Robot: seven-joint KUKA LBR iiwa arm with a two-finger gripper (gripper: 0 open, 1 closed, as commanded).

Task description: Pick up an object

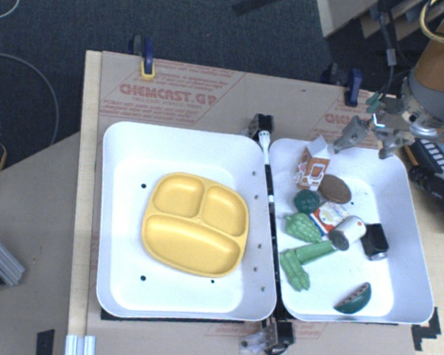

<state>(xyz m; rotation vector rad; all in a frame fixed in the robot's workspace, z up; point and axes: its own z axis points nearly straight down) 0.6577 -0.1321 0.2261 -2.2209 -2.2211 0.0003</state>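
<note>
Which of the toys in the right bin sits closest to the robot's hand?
The small orange-and-white carton, standing at the bin's far edge just below the hand. The green toys and the watermelon slice lie much farther off.

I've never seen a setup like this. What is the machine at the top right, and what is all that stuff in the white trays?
One camera looks down at a slant on a bench. The grey and orange thing is a robot arm; its claw hangs open above the far edge of the right bin, holding nothing. That bin holds toys to pick up: a small carton, a brown oval, green plastic vegetables, a black block and a watermelon slice. The left bin holds a yellow divided plate.
</note>
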